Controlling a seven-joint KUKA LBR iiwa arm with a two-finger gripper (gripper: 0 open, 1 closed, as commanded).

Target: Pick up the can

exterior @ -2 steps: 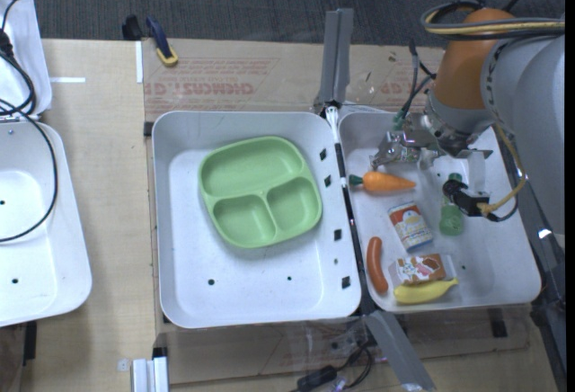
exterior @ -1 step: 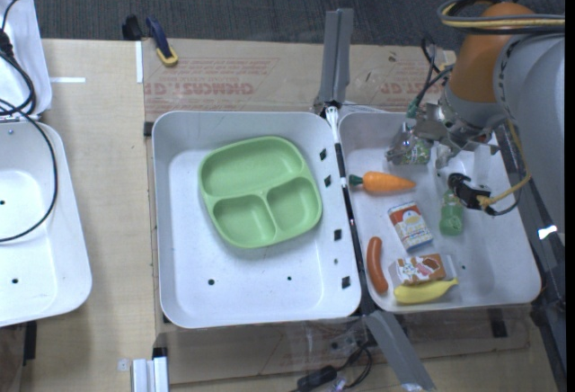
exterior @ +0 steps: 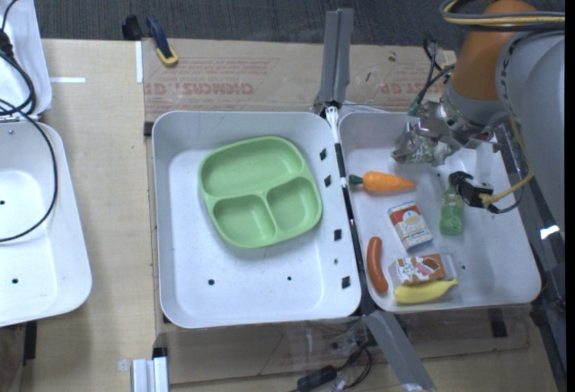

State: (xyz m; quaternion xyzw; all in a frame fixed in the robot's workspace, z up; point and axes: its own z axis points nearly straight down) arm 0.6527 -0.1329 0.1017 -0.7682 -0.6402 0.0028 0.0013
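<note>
White bins sit side by side: a green plate (exterior: 260, 191) is held in the left bin (exterior: 180, 291). Carrot (exterior: 388, 183), can (exterior: 409, 227), sausage (exterior: 376, 264) and banana (exterior: 424, 291) are held in the right bin (exterior: 512, 278). Whether the tool (exterior: 420, 144) is apart or together cannot be told.

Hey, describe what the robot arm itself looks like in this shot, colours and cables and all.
The arm is grey with rounded segments and an orange band above the wrist. Yellow and black cables loop over the band; another runs beside the wrist. The pincer is a small metallic grey assembly.
</note>
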